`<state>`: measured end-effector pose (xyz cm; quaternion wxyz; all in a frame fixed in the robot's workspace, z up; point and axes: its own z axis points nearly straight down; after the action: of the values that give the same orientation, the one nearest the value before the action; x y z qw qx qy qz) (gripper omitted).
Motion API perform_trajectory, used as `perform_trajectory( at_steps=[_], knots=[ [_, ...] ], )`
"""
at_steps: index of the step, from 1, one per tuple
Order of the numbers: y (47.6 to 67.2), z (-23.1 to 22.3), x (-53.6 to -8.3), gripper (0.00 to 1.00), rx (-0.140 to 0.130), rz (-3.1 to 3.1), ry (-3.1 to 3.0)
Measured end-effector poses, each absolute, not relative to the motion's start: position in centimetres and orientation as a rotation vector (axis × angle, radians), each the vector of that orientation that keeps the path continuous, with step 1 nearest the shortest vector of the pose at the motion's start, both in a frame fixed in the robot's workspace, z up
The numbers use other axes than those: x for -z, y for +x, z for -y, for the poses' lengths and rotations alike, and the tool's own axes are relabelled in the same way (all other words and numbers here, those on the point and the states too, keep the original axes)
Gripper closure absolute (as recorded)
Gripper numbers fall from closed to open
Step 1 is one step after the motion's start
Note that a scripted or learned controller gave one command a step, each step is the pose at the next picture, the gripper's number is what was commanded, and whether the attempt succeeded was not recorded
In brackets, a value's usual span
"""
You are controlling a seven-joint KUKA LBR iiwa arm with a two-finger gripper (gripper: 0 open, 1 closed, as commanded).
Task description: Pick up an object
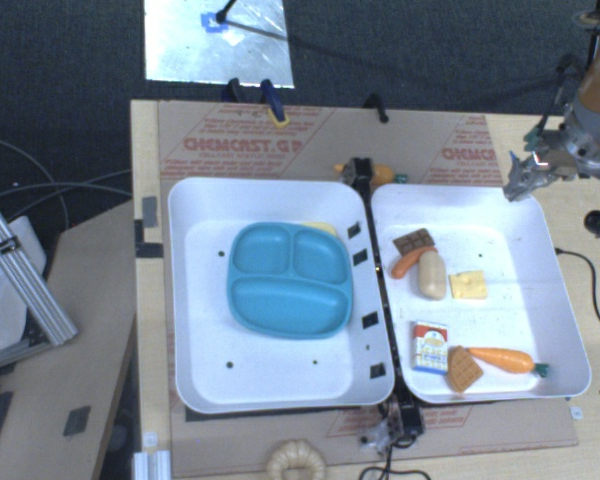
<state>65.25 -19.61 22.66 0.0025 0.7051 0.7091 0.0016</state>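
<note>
Looking down at a slant on a counter (100, 268) bearing two shallow white bins side by side, with the right bin (565, 313) as the landmark. Nearest, along that bin's front edge: a small red-and-white box (430, 347), a brown waffle-like piece (464, 368) touching it, and an orange carrot (502, 359) lying flat just beside them. Further in, near the bin's middle: a pale yellow cheese slice (468, 285), a beige oblong item (432, 274) lying across a small orange piece (407, 262), and a dark chocolate-like square (413, 240) just behind. Left of the bin: the second bin (205, 368), holding a blue divided plate (289, 279). Farthest back, over the right bin's far right corner: the tool (521, 180), raised above the rim and well apart from every item. Cannot tell whether spread or pressed together; nothing visible between the tips. Judging by this, no pick made yet: choosing an item, descending, closing and lifting all remain.
</note>
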Motion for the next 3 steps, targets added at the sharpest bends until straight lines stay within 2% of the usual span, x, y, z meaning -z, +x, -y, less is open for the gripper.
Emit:
perform_trajectory(
  at_steps=[1, 2, 3],
  knots=[
    [64.8, 13.9, -21.7, 1.0, -0.003, -2.232, 2.211],
    [63.2, 8.9, -21.4, 1.0, -0.003, -2.232, 2.211],
    [62.8, 3.5, -20.8, 1.0, -0.003, -2.233, 2.21]
  ],
)
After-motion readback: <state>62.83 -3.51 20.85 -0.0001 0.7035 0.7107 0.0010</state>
